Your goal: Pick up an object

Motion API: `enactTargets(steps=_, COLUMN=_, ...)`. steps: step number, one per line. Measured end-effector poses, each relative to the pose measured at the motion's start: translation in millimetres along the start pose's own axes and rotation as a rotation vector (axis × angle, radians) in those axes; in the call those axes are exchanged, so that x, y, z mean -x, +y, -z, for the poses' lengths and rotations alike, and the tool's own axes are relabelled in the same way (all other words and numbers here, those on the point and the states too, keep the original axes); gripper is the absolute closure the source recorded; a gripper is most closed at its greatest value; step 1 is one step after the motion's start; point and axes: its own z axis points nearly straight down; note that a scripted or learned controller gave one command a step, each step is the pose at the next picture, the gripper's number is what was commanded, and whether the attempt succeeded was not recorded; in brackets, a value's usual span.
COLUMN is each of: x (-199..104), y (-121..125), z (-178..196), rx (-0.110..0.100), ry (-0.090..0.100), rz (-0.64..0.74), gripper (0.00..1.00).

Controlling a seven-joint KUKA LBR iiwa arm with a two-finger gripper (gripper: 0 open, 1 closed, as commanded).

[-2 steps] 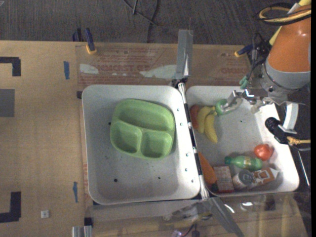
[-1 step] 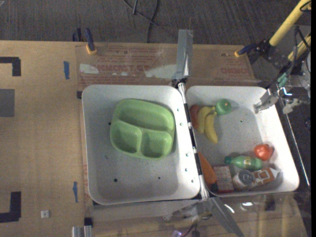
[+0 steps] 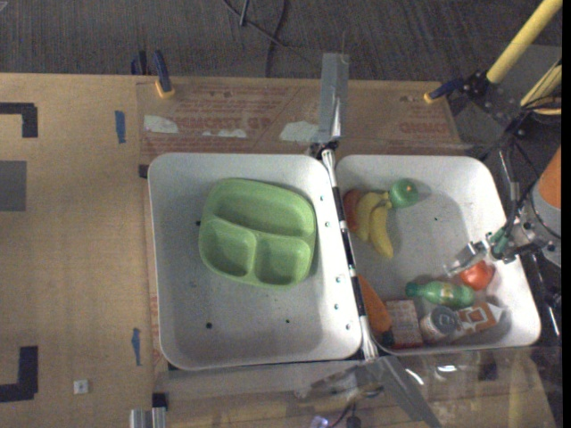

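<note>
Whether the jaws of the gripper (image 3: 477, 259) are wide or narrow cannot be told; they are seen low at the right bin's (image 3: 446, 169) right side, just above a red object (image 3: 477, 275). Bananas (image 3: 375, 224), a green bottle (image 3: 441, 292) and a carrot (image 3: 375, 303) are lying nearby. A green tray (image 3: 258, 232) is held by the left bin (image 3: 178, 319).

**Surface and what it bears**

A tan wooden surface (image 3: 80, 266) is seen from above. Two shallow white bins are set on it side by side, touching along a metal strip (image 3: 343, 257): the left bin (image 3: 169, 310) and the right bin (image 3: 464, 172). Blue tape pieces (image 3: 119, 126) and black corner marks (image 3: 20, 119) are stuck to the board.
</note>
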Motion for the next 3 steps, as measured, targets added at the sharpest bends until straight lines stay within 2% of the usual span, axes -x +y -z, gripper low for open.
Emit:
enactTargets(steps=1, x=-35, y=-12, z=-81, rx=0.002, ry=-0.002, rz=0.065, gripper=0.00)
enactTargets(steps=2, x=18, y=45, z=4, rx=0.002, ry=-0.003, rz=0.060, gripper=0.00)
enactTargets(steps=3, x=-21, y=-4, z=-77, rx=0.015, ry=-0.006, rz=0.107, gripper=0.00)
